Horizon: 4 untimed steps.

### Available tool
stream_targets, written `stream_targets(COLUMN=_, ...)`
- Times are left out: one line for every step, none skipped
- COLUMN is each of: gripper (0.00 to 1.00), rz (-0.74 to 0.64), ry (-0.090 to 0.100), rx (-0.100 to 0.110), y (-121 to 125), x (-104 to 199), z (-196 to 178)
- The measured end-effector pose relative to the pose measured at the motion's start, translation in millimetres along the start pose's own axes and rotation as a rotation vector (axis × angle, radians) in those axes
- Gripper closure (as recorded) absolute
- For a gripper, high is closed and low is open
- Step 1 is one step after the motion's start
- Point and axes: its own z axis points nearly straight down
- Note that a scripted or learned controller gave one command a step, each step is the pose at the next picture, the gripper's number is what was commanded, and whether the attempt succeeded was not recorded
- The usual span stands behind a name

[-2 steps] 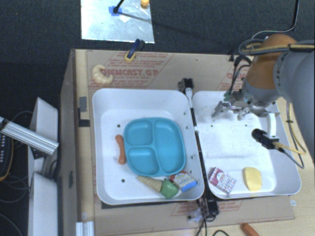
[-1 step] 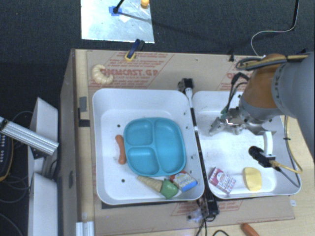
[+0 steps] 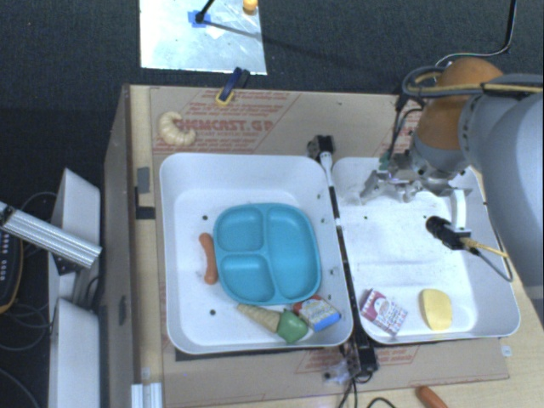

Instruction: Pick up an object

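My gripper (image 3: 389, 188) hangs over the far part of the right bin (image 3: 399, 245), its metal fingers (image 3: 371, 184) spread open with nothing between them. Well in front of it, near the bin's front wall, lie a red-and-white packet (image 3: 384, 311) and a pale yellow oval block (image 3: 436, 308). In the left bin (image 3: 183, 228) sits a blue divided plate (image 3: 266, 253). An orange sausage (image 3: 208, 257) lies to the plate's left. A cone (image 3: 262, 315), a green piece (image 3: 291, 327) and a small blue-and-red box (image 3: 321, 314) lie at its front.
The grey arm (image 3: 501, 143) comes in from the right above the right bin's far corner. A black bar (image 3: 334, 202) runs along the divide between the bins. A beige curled toy (image 3: 174, 127) and a blue-yellow clip (image 3: 230, 86) lie on the cardboard behind the left bin.
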Motion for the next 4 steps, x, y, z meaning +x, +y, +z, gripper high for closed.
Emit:
stream_targets(gripper=0.0, rz=-0.001, ry=0.0, rx=0.0, y=10, x=0, z=0)
stream_targets(gripper=0.0, rz=0.002, ry=-0.001, rx=0.0, y=10, x=-8, z=0)
stream_targets(gripper=1.0, rz=-0.002, ry=-0.002, rx=-0.004, y=12, x=-8, z=-12)
stream_targets(gripper=1.0, rz=0.002, ry=-0.001, rx=-0.002, y=11, x=-28, z=-79)
